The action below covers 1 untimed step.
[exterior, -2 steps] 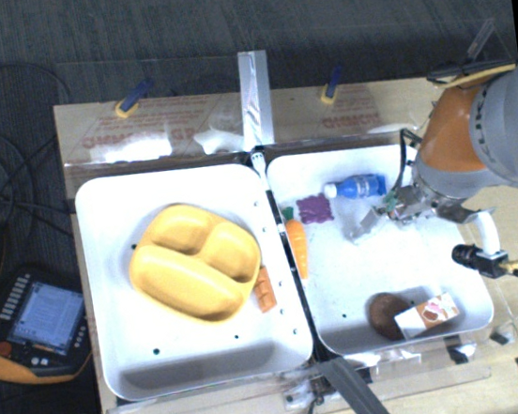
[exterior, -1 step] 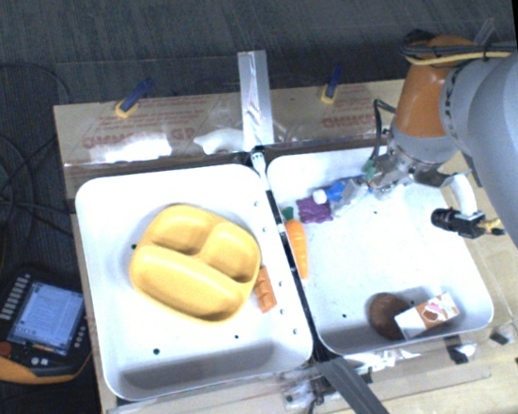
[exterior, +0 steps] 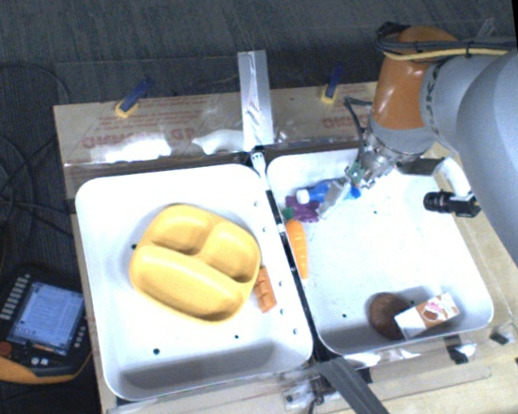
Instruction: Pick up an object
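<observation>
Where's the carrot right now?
The carrot lies in the right bin, along its left wall by the divider, just below the purple item.

Floor: dark grey carpet fills the ground beyond and left of the claw
Bench: pale wooden board under clear plastic sheeting, spreading left of the claw
Clamps: two yellow-and-blue clips on the far edge, one well left of the claw, one just beyond it
Cables: black leads loop across the carpet far left
Pendant: orange-rimmed handheld controller, screen lit, on the floor far left
Light: even, soft overhead
</observation>
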Each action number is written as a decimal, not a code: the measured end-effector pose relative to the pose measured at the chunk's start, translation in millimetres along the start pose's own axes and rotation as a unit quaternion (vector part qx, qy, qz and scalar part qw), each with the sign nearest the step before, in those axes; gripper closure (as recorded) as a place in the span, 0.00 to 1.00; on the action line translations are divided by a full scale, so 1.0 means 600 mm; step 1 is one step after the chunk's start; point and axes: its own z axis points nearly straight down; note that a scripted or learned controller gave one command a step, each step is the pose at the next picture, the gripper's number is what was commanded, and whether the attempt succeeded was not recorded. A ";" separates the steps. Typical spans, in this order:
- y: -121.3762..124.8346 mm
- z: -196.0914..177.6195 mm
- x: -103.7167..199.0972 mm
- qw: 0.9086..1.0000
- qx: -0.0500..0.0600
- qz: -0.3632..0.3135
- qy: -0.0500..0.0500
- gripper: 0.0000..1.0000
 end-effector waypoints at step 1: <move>-0.045 0.001 -0.089 1.000 0.001 -0.024 0.010 0.00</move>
